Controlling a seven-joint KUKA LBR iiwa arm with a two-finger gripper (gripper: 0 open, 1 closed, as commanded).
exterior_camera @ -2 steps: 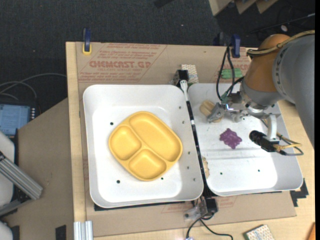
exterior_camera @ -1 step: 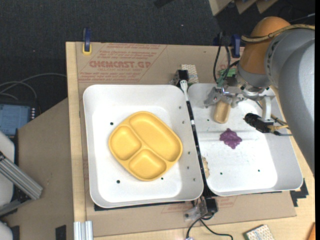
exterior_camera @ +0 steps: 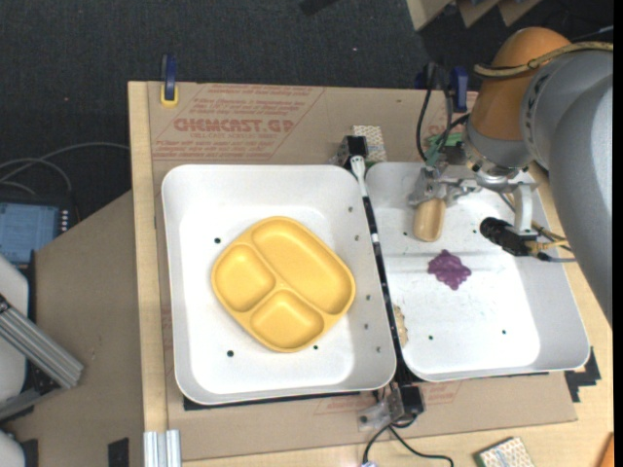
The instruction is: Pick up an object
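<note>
A tan, rounded oblong object [exterior_camera: 428, 222] lies in the right bin [exterior_camera: 506, 343] near its far left corner. My gripper [exterior_camera: 433, 195] hangs right over the object's far end, coming in from the right under the orange wrist band. A small purple lumpy object [exterior_camera: 450, 269] rests on the bin floor a little nearer and to the right of the tan one, apart from the gripper. Whether the gripper touches the tan object cannot be made out.
The left bin [exterior_camera: 190, 202] holds a yellow three-compartment plate [exterior_camera: 282, 282] in its middle. The divider rim between the bins runs just left of the tan object. The arm's grey body covers the right bin's far right corner.
</note>
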